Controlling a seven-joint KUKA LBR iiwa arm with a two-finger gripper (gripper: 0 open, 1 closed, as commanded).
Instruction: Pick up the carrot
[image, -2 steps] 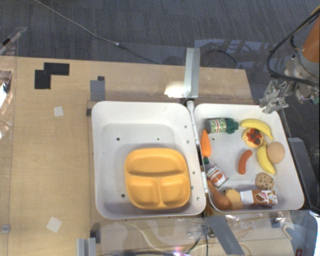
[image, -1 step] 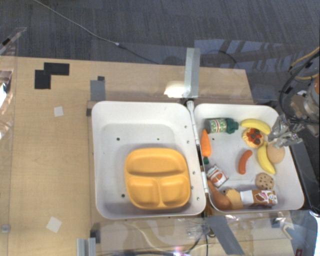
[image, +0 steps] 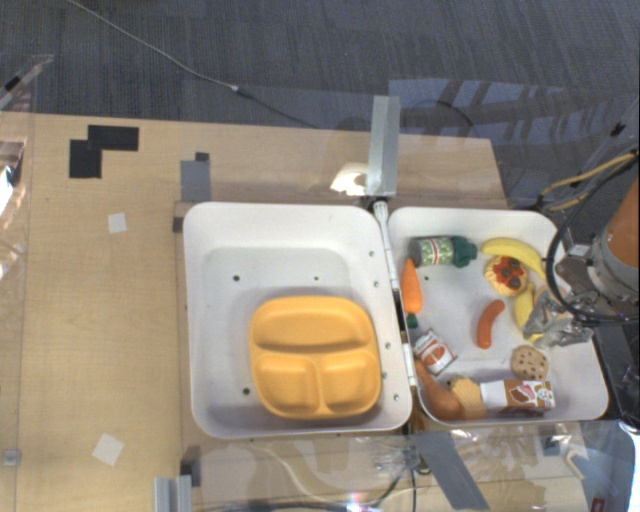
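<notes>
Where the two white bins meet along a central divider, the carrot lies in the right bin just beside that divider, its orange body running roughly parallel to it with the darker end pointing toward the near rim. Away from the divider and level with the carrot's far end lies a green bottle on its side, and beyond that a banana with a round red-and-yellow item resting against it; what that item is cannot be made out. A small sausage lies well apart from the carrot, toward the middle of the bin. Near the divider's lower end sit a small red-labelled can, a brown rounded piece, a small boxed item and a speckled cookie; their labels are too small to read. The left bin, on the other side of the divider, holds a yellow compartment tray. The arm is cut off by the picture's edge, and the pincer hangs over the bin's far side, near the banana and well apart from the carrot; its metal tips blur together, so whether they are spread or closed cannot be told, and nothing is visibly between them. The counter is light wood.
</notes>
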